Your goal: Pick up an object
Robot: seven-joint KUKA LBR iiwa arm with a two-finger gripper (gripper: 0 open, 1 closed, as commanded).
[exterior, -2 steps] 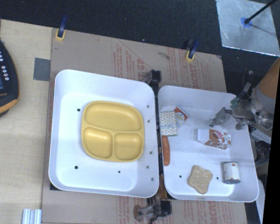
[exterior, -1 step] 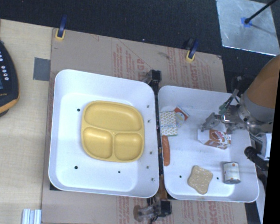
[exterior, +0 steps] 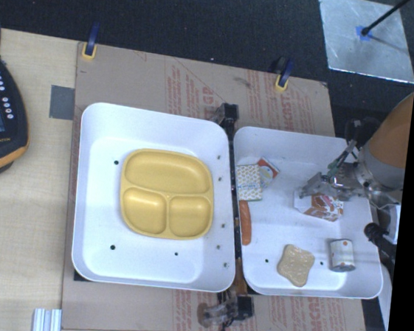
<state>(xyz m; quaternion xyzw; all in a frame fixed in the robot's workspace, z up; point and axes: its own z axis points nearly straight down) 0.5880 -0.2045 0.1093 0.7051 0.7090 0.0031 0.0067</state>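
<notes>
Hovering over a flat packet [exterior: 320, 206] in the right bin [exterior: 268, 279]: gripper [exterior: 314, 187], grip state impossible to tell. Probably light, limp, slippery (1 raised edge best).

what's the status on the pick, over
Gripper low in right bin, over red-and-white packet; no grasp seen. Can, cracker, sausage loose nearby. Nothing blocking.
</notes>
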